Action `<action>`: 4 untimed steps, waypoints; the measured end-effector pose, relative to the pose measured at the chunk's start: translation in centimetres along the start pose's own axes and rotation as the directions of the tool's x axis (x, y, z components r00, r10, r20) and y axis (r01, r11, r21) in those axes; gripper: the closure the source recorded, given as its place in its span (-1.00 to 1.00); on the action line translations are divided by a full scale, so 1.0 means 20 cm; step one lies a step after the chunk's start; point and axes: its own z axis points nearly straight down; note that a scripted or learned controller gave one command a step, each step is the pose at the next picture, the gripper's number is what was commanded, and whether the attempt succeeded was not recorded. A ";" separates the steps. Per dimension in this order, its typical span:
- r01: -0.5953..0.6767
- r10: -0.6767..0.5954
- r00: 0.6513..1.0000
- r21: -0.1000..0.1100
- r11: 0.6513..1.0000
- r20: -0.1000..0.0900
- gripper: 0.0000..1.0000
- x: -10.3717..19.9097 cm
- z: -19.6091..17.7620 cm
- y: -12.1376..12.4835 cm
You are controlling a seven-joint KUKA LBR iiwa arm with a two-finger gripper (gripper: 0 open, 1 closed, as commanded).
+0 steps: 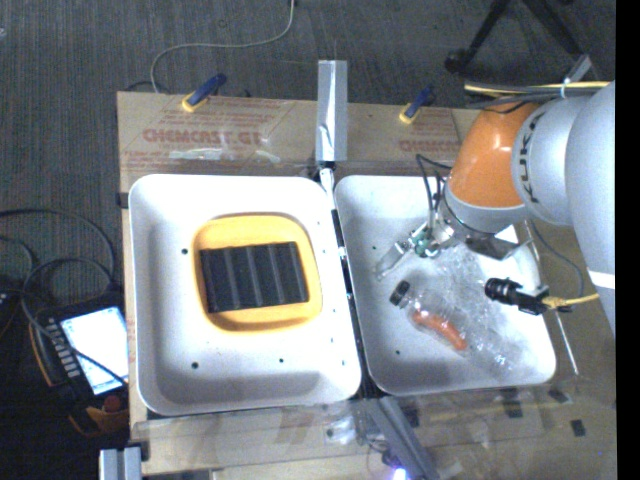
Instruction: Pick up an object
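Presently you have: arm (560, 158), grey with orange band, over the right bin (372, 363); left bin (160, 298) well to the gripper's left, holding a yellow tray with dark slatted insert (255, 273); clear plastic bottle (455, 313), black cap, orange inside, lying just below the gripper (425, 240). You cannot tell how wide the gripper stands, nor whether it holds anything.

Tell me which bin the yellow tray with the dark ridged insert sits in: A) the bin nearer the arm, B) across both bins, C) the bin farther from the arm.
C: the yellow tray lies in the left-hand bin in the camera view, away from the arm.
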 end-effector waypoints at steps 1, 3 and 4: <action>-0.002 0.002 1.000 -0.012 1.000 0.007 -1.00 0.20 0.00 -0.41; -0.001 0.001 1.000 -0.016 1.000 0.006 -1.00 0.20 -0.05 -0.40; -0.121 0.121 0.993 0.003 0.993 -0.002 -1.00 0.11 -0.24 -0.34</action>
